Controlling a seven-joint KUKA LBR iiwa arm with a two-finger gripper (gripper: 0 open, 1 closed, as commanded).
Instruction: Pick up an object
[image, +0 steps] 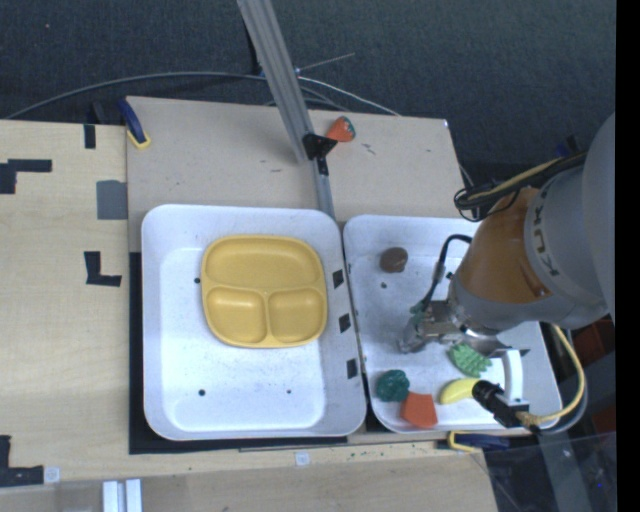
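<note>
In the right bin (372, 300) lie a brown round piece (393, 260) at the back, a dark green lump (392, 383) and an orange-red block (420, 409) at the front, a yellow banana-shaped piece (459, 391) and a light green ridged piece (467, 358). My gripper (420, 333) reaches down near the bin's middle, just left of the light green piece. Nothing shows between its fingers.
The left bin (170, 380) holds a yellow three-compartment plate (265, 290). A grey pole (285, 80) rises from the back, with an orange-and-green clamp piece (341, 128) beside it. A blue-and-yellow clip (133, 124) sits at the bench's back left. Black cables (500, 190) loop behind my arm.
</note>
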